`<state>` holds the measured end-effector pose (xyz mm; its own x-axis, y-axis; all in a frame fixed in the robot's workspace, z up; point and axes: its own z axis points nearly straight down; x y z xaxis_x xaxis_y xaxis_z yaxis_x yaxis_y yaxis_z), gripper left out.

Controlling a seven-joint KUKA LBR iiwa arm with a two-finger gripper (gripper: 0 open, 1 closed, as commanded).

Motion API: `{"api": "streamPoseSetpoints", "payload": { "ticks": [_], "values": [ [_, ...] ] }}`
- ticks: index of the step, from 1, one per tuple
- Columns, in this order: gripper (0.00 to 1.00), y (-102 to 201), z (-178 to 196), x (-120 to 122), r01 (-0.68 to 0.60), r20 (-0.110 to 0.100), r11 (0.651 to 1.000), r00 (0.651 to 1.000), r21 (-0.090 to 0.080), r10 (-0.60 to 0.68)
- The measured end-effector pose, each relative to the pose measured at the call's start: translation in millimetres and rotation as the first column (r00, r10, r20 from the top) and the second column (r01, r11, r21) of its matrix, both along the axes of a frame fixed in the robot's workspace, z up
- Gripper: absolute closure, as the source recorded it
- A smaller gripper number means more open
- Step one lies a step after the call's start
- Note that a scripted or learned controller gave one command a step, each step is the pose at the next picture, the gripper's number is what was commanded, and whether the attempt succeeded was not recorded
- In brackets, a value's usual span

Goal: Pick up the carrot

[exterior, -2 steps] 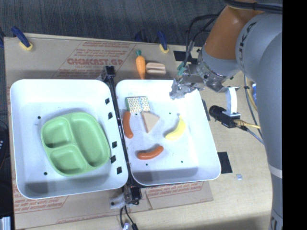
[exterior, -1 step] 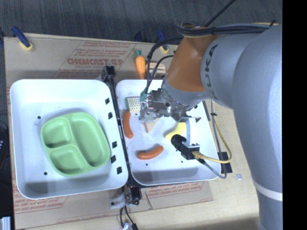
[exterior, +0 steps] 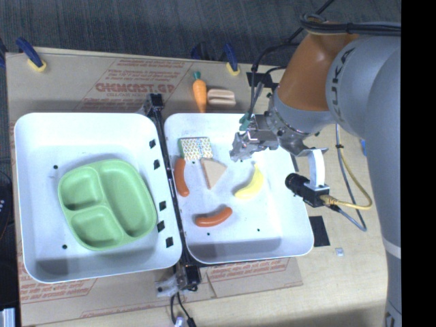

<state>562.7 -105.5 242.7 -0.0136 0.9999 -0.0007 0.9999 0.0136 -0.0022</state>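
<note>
1. The carrot (exterior: 199,92) is seen outside the bins, on the cardboard just beyond the right bin's (exterior: 293,240) far rim, beside a hot dog bun (exterior: 221,98).
2. The gripper (exterior: 244,144) is positioned over the right bin's far part; its finger state cannot be told.

Plastic bins and toy food on printed cardboard

Both white bins (exterior: 41,131) look like smooth, faintly glossy moulded plastic, and the green divided tray (exterior: 105,201) has the same soft sheen. The carrot (exterior: 199,94), banana (exterior: 250,184) and sausages (exterior: 213,216) seem smooth plastic (toy food, by their even colour). Under the bins lies matt brown cardboard (exterior: 122,80) with red print. The arm (exterior: 354,67) has satin grey casing with a glossier orange band.
</note>
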Motion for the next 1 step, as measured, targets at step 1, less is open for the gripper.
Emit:
{"api": "streamPoseSetpoints", "payload": {
  "ticks": [1],
  "values": [
    [1.00,-36.8,72.4,24.1,0.097,0.000,0.995,0.995,0.000,-0.097]
  ]
}}
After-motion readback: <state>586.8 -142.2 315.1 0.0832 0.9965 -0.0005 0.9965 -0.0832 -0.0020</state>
